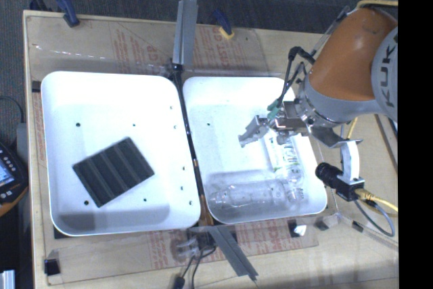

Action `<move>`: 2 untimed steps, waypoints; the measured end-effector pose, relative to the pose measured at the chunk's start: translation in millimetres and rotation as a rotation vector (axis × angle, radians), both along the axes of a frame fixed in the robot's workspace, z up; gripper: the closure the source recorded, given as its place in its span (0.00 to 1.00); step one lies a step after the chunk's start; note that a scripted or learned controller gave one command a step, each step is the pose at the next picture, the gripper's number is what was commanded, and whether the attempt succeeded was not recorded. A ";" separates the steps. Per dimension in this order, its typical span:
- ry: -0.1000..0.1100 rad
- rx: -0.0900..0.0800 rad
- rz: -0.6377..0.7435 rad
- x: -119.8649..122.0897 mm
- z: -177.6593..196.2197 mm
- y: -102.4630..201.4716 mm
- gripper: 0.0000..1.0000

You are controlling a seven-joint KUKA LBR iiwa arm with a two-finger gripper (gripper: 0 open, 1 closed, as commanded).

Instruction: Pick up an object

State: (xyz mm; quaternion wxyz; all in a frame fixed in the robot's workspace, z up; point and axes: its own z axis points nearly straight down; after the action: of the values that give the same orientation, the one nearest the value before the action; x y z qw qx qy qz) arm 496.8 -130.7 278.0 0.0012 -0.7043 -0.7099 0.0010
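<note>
Hovering in the right bin (203,145), the claw (260,132) cannot be read as apart or together. A clear plastic bottle (254,194) lies just below and toward the near rim, long axis crosswise; another clear package (284,156) sits beside the claw.

Clear plastic bottle (254,194) (lying flat), right bin's (203,145) near edge

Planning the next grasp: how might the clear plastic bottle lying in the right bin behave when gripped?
The clear bottle lies on its side, so a nudge would probably roll it. It looks empty and thin-walled, so likely light and apt to dent. Its smooth surface may slip in the claw.
</note>
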 end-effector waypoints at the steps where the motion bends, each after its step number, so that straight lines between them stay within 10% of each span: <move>1: -0.003 -0.002 0.042 29.7 -16.9 -30.0 0.00; 2: 0.001 0.000 -0.002 46.7 -57.2 -72.0 0.00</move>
State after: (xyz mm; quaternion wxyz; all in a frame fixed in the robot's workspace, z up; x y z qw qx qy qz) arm 543.5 -202.6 220.7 0.0016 -0.7049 -0.7093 0.0017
